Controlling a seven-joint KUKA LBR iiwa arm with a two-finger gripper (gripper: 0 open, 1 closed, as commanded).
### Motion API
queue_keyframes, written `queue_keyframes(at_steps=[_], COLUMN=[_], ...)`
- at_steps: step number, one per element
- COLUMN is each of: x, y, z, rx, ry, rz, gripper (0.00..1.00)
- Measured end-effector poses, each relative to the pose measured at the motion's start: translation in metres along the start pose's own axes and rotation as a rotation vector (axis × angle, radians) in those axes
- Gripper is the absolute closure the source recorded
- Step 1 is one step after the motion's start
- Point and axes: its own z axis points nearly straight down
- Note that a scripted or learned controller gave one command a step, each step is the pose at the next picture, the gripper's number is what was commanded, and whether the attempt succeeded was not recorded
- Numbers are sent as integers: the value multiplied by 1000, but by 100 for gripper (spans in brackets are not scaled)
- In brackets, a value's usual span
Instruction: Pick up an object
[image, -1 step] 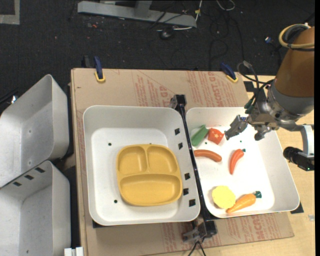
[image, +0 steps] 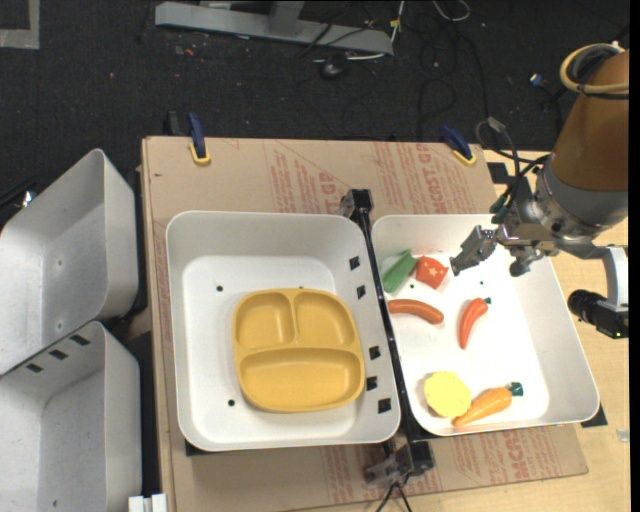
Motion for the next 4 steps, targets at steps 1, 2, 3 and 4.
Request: queue_keyframes(at_steps=[1, 2, 3, 4], x=[10, 4, 4, 3], y=[-3, -1, -3, -1], z=[55, 116, 180, 166], rx=[5, 6, 7, -1], ry=[1, 1, 2, 0], rz=[2, 3, 3, 5], gripper=[0, 0, 0, 100])
